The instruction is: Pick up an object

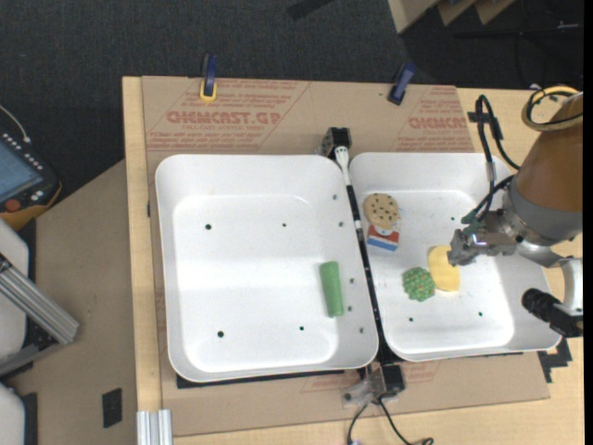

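Note:
The right bin (435, 341) holds a round tan cookie-like piece (381, 209), a small red, white and blue block (383, 239), a green knobbly ball (419, 284) and a yellow piece (445, 271). A green stick (331, 288) lies in the left bin (250, 360) near its right wall. My gripper (460, 251) hangs over the right bin, just right of and touching or nearly touching the yellow piece's upper edge. The arm comes in from the right with its orange band above the wrist.
Both bins rest on a cardboard sheet (278, 109) clamped at the back by two clips (209, 79). A black divider bar (357, 239) runs between the bins. Cables hang by the arm at the right edge.

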Controlling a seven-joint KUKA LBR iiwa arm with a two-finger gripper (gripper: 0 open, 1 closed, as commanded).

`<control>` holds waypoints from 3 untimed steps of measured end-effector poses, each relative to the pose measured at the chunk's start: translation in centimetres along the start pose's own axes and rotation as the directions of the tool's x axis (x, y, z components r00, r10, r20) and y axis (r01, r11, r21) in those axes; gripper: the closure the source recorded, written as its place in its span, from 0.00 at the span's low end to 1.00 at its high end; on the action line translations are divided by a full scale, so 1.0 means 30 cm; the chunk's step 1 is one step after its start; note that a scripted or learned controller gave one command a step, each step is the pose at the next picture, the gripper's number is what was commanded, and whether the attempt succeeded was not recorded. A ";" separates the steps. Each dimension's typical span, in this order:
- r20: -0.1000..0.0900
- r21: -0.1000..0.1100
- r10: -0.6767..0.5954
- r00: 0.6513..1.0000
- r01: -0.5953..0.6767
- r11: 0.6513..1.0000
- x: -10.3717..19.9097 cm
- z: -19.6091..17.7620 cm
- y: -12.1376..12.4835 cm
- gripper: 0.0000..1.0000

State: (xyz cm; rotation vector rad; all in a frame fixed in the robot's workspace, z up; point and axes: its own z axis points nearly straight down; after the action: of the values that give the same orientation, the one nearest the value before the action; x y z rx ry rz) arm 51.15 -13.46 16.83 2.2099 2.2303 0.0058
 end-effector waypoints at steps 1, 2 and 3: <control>0.002 -0.003 0.002 1.000 -0.002 1.000 0.210 -0.080 0.201 1.00; 0.002 0.001 0.006 1.000 -0.006 1.000 0.321 -0.052 0.272 1.00; 0.002 0.001 0.007 1.000 -0.007 1.000 0.390 -0.053 0.306 1.00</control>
State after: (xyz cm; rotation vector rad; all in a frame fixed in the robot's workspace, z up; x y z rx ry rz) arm 60.21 -1.68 18.47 2.2180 2.2218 0.0025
